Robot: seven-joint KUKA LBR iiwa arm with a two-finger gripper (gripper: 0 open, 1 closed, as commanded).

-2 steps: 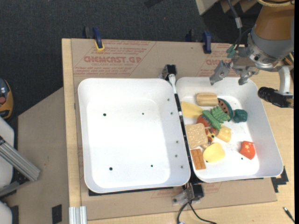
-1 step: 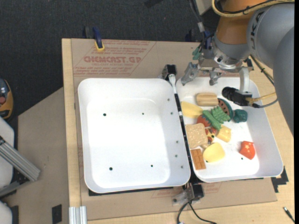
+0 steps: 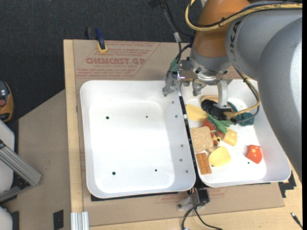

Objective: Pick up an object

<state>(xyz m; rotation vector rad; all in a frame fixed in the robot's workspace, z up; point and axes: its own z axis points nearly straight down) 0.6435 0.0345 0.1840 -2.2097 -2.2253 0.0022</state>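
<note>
Lemon (image 3: 219,156): near end of right bin (image 3: 249,176), just beside wafer (image 3: 204,163)
Handling: likely light, hard, smooth plastic; may slip
Grip: across its middle, from above
Gripper (image 3: 186,87): far end, over divider (image 3: 183,123); open or closed, can't tell

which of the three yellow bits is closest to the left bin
The pale wedge, highest in the view, by the right bin's left wall. The cube and the round one lie lower and further right.
</note>
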